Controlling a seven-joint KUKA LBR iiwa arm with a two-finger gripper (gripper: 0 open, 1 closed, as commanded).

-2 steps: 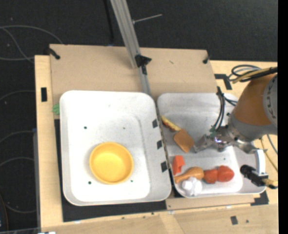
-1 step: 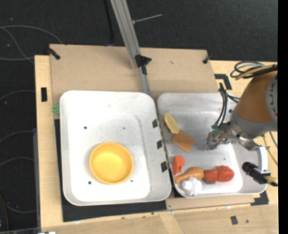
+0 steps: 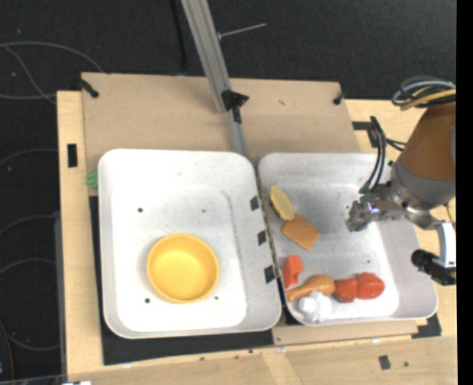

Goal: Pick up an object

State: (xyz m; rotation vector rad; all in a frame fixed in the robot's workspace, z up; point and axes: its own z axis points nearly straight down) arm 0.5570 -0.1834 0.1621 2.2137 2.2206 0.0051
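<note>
White bin point(image 3: 333, 171) — gripper point(image 3: 359, 217) above, apart

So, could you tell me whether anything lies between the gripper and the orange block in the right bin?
Nothing visible does. The gripper hangs over bare floor of the right bin, and the orange block lies to its left across open white surface, a yellow piece beside it.

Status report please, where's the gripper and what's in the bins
Gripper over right bin, nothing seen between fingers. Food pieces clustered at that bin's left and near edge; yellow bowl in left bin. Nothing blocking.
</note>
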